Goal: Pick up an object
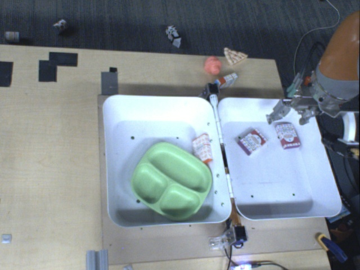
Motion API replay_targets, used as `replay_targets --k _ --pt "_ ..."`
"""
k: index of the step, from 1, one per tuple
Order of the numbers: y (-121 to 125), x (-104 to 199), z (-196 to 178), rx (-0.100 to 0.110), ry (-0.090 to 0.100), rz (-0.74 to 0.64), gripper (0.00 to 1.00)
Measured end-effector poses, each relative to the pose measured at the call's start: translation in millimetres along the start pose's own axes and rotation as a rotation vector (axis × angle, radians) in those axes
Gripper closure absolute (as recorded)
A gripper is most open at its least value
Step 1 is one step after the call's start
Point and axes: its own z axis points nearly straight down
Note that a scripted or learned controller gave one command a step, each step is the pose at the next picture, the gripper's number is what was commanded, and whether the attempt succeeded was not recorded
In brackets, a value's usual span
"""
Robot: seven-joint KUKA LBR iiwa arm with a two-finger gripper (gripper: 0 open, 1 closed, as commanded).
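We list: bench [50, 167], bare wood at left. Left bin [121, 122], green divided plate [171, 179] crowding its front wall; small packet [202, 148] beside the plate's rim. Right bin [281, 190], front half open; two red-white packets [251, 141] [287, 135] near the rear. Gripper [289, 110] above the rear-right rim, fingers spread, holding nothing.

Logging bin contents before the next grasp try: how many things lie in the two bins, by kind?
Green divided plate: 1
Small red-and-white packets: 3
Total: 4
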Motion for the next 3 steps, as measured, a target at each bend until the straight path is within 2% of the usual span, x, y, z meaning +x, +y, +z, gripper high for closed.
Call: replay_targets --k 1,2,3 --pt "55.2 -3.1 120.5 0.002 0.001 -0.001 0.00" --pt "50.7 13.2 136.1 0.000 0.000 -0.002 0.00" --pt "52.7 13.6 123.7 -0.006 -0.001 -0.005 1.00"
